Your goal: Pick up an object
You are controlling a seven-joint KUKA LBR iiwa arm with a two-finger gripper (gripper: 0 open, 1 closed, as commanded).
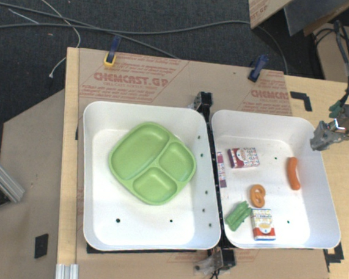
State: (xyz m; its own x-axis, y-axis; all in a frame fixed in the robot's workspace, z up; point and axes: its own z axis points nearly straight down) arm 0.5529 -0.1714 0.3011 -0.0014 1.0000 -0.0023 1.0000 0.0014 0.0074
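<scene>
Pick not begun: my tool [323, 136], its state something I cannot tell, sits at the right bin's [325, 233] edge near the untouched sausage [293, 173].

Showed as a small grey metal gripper [323, 136], boxy, with green and black cables looped just above it.

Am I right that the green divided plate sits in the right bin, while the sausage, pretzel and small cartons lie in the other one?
Not quite: the camera view shows the green divided plate in the left bin; the sausage, pretzel and small cartons lie in the right bin.
</scene>
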